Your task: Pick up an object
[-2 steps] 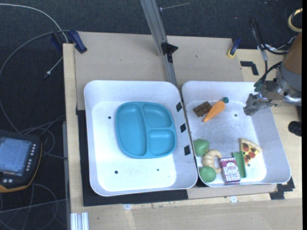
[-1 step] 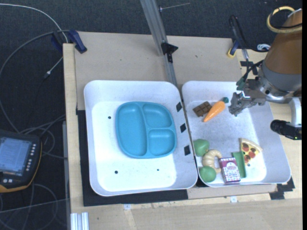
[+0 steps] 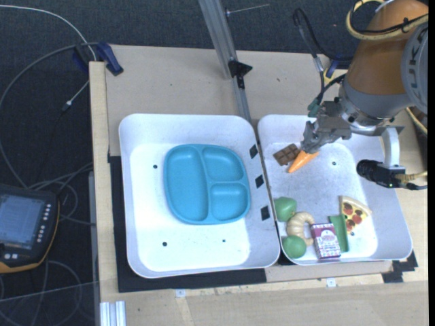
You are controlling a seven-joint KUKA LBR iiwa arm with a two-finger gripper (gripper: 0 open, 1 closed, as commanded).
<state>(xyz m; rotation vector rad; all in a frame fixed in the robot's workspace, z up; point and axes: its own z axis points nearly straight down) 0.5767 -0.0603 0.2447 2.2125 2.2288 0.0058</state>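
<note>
Toy carrot [image 3: 302, 160] in right bin [image 3: 380, 202], upper left, top end hidden under gripper [image 3: 314, 143] | brown block [image 3: 285, 155] touching beside it | jaw opening unreadable, grasp unconfirmed | blue divided plate [image 3: 206, 183] in left bin [image 3: 143, 202]

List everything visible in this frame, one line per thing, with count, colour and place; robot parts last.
bins: 2, white, side by side on the bench
divided plate: 1, blue, left bin
carrot: 1, orange, upper part of right bin, at the gripper's tip
brown piece: 1, brown, beside the carrot
pizza slice: 1, yellow with red dots, right bin, right side
box: 1, pink and red, right bin, front edge
green pieces: 2, green, right bin, front left
beige piece: 1, beige, between the green pieces
handheld pendant: 1, orange and grey, far left
gripper: 1, grey, over the carrot
arm: 1, grey and orange, from the right
</note>
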